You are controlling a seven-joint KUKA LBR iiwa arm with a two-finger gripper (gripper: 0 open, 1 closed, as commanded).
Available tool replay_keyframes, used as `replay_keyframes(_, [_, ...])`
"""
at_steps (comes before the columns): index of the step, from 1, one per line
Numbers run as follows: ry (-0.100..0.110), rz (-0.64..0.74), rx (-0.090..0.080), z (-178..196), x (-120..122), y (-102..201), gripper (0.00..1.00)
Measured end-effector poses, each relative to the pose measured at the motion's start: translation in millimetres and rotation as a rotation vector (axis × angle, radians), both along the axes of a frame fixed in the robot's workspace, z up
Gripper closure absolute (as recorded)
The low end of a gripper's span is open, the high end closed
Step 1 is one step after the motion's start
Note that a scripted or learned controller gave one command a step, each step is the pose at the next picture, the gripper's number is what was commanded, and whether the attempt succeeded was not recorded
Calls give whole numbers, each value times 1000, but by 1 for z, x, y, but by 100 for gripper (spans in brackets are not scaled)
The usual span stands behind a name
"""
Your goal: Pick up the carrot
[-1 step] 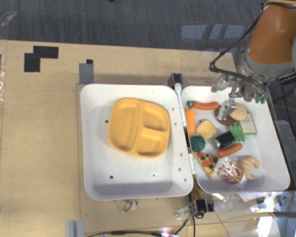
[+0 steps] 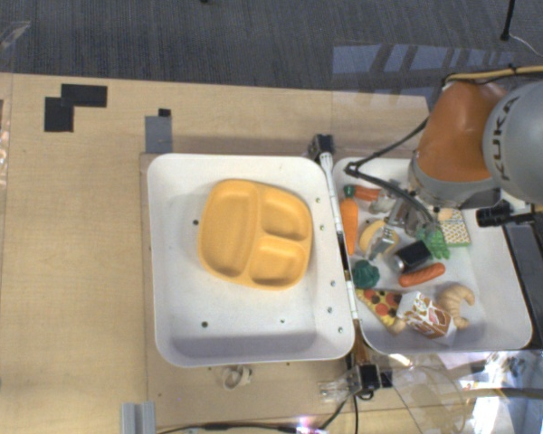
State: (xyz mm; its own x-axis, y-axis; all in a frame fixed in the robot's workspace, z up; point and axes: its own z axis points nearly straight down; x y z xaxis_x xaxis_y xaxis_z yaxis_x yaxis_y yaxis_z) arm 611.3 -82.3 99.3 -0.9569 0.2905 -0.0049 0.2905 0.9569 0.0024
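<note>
Carrot (image 2: 348, 223) lies upright-ish along the left wall of the right bin (image 2: 507, 333), not lifted. Left bin (image 2: 172, 333) carries a yellow divided tray (image 2: 253, 233) (irrelevant to the pick). Gripper (image 2: 391, 235) hangs just right of the carrot, over the toy-food clutter; can't tell whether it's apart or together. Judgement: grasp not made, lift remains.

Left bin (image 2: 176, 333): yellow divided tray (image 2: 253, 233) | Right bin (image 2: 502, 319): carrot (image 2: 349, 220) along left wall, toy foods | gripper (image 2: 396, 233) above right bin, just right of carrot
</note>
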Motion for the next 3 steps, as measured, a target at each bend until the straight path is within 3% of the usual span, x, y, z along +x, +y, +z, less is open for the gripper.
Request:
replay_keyframes(1, [9, -230, 1, -11, 23, -2, 0])
replay_keyframes(2, [16, -405, -1, -11, 26, -2, 0])
replay_keyframes(3, [-3, -674, 3, -11, 26, -8, 0])
